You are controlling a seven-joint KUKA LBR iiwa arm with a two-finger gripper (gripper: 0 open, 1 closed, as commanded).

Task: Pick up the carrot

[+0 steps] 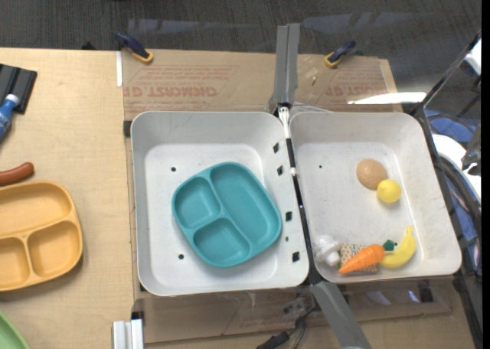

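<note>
One carrot (361,258) beside banana (401,249)

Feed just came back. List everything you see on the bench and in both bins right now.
Carrot: one, orange, right bin's near edge, beside the banana.
Banana: one, yellow, right bin's near right corner.
Lemon: one, yellow, right bin, far right part.
Egg: one, tan, touching the lemon's far side.
Small white item: one, right bin's near left corner, unclear what.
Teal tray: one, three compartments, middle of left bin.
Yellow tray: one, bench at left.
Sausage: one, red-brown, beyond the yellow tray.
Clamps: two, far cardboard edge.
</note>
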